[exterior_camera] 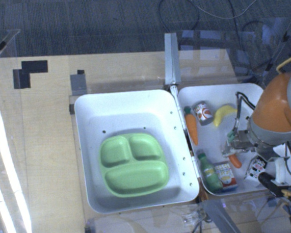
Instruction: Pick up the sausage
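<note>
The sausage (pixel 235 161) is a short orange-red piece lying on the floor of the right white bin (pixel 219 88), near its front right. My gripper (pixel 234 147) hangs right above it, its tip just behind the sausage's upper end and partly covering it. The grey arm with its orange band (pixel 278 111) reaches in from the right and hides the bin's right side. Nothing shows lifted off the bin floor.
In the right bin lie a carrot (pixel 191 128) along the left wall, a small can (pixel 202 112), a banana (pixel 223 113), a green bottle (pixel 209 172) and a small box (pixel 226 175). The left bin (pixel 129 102) holds a green divided tray (pixel 134 163).
</note>
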